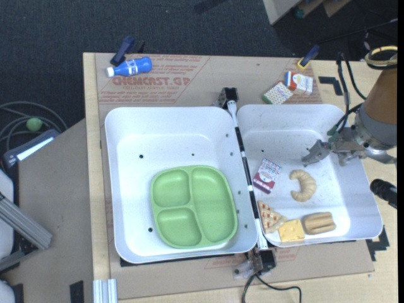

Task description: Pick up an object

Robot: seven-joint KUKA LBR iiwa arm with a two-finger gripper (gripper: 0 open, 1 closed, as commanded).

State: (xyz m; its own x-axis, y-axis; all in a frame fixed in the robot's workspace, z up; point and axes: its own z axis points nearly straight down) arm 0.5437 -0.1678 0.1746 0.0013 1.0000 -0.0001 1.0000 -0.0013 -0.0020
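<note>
My gripper (331, 153) hangs over the back right part of the right bin (353, 122), open with nothing between its fingers. A tan croissant (304, 185) lies on the bin floor just in front of it and slightly left. A red and white packet (267, 174) rests near the bin's left wall. At the front of this bin lie a waffle slice (271, 216), a yellow cheese piece (291, 230) and a hot dog bun (317, 222). A green divided plate (192, 206) sits in the left bin (126, 169).
Behind the bins on the bench lie a blue and white bottle (129, 67) and a small carton with a box (287, 88). A black divider rail (243, 163) runs between the bins. Cables hang at the far right (382, 55).
</note>
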